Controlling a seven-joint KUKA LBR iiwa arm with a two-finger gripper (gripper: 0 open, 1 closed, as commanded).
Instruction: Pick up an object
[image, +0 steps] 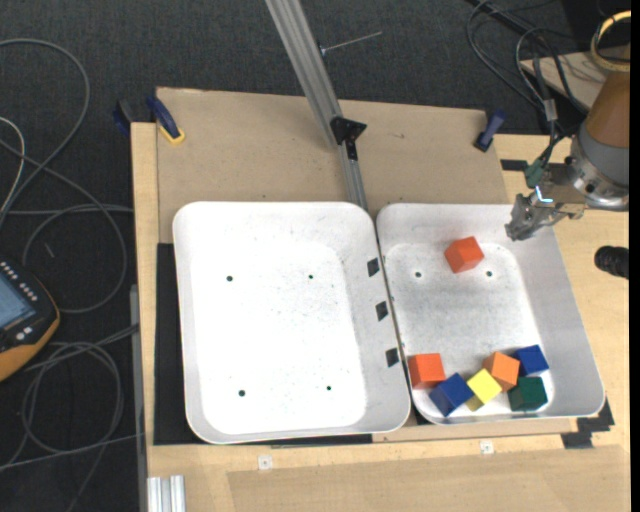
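A wooden bench (300, 140) on dark carpet, cables trailing around it, carries two white bins (270, 225). The right bin (560, 300) holds seven blocks: three orange, two blue, one yellow, one green. One orange block (463, 254) sits alone near its far edge; six cluster (482, 380) at its near edge. The gripper (524, 222) hangs over the far right corner; its state is unclear.
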